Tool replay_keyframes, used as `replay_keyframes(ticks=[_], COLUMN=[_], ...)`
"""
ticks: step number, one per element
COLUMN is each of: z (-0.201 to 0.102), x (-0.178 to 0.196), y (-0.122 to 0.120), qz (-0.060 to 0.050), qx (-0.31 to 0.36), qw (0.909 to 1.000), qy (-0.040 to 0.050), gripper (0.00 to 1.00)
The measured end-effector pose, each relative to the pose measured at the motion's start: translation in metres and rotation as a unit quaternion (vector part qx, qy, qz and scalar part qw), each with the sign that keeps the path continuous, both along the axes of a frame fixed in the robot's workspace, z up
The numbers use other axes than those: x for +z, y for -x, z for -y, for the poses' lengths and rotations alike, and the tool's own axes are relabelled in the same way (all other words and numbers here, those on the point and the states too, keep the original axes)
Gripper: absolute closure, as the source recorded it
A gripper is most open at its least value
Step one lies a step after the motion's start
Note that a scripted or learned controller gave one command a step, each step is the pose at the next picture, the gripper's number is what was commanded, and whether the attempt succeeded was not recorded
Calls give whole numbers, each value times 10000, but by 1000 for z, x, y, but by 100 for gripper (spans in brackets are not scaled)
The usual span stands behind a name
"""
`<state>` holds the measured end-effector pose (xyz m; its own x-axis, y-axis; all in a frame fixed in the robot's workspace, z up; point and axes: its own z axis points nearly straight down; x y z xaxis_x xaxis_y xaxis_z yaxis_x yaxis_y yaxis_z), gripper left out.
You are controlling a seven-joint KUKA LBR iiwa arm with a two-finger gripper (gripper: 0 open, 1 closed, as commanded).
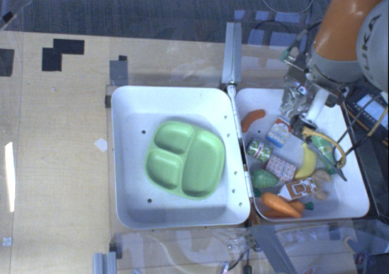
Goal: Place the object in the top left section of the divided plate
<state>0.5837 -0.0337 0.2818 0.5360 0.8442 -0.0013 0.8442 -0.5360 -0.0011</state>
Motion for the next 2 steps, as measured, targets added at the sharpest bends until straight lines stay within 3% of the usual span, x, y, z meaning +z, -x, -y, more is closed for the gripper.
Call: replay_keyframes(ticks=[1, 2], z=[77, 40], x=[52, 152], y=[24, -1], qz=[10, 10], qx=[602, 2119], qw=[9982, 9773], qy=[6, 4], gripper=[100, 100])
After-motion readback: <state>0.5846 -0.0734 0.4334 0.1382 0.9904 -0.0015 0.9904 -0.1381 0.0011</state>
